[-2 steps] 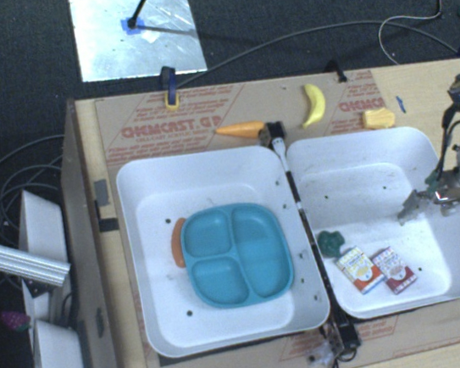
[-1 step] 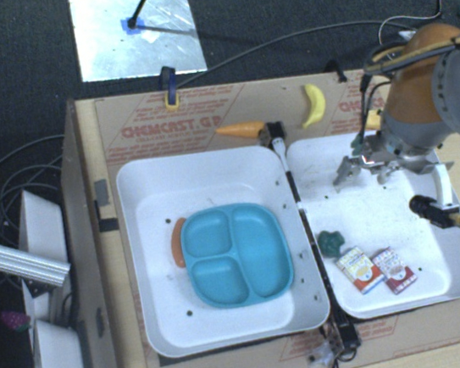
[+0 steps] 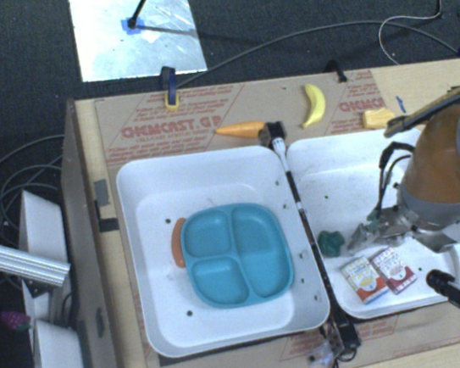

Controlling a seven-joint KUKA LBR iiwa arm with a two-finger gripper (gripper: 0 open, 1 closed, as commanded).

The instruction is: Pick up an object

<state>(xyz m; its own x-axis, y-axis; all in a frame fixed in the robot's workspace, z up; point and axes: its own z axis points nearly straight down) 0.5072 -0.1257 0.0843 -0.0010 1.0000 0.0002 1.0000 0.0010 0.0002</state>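
**Operator:** Which step was in hand when you looked?

**Observer:** The approach, by my reading. Your arm (image 3: 454, 167) had reached in over the right bin (image 3: 330, 164), and the gripper (image 3: 366, 234) sat low between a small dark-green object (image 3: 331, 242) and two little red-and-white cartons (image 3: 379, 272). Nothing showed between its fingers, so you could not have called anything picked up. Whether those fingers stood apart or together I could not tell; the metal was too small and cluttered.

**Operator:** And what did the next move call for?

**Observer:** You needed to settle on one target. The green object lay just beside the gripper toward the divider; the cartons lay near it toward the front wall, touching each other, so closing on one alone looked awkward. I'd have judged the green one the easier grasp.

**Operator:** Any writing?

**Observer:** The cardboard sheet (image 3: 160, 116) under the bins carried red lettering; you could make out something like "CHEMCAST", the rest unclear. The cartons' print was too small to read. The left bin (image 3: 148, 234) held a blue divided plate (image 3: 236, 251).
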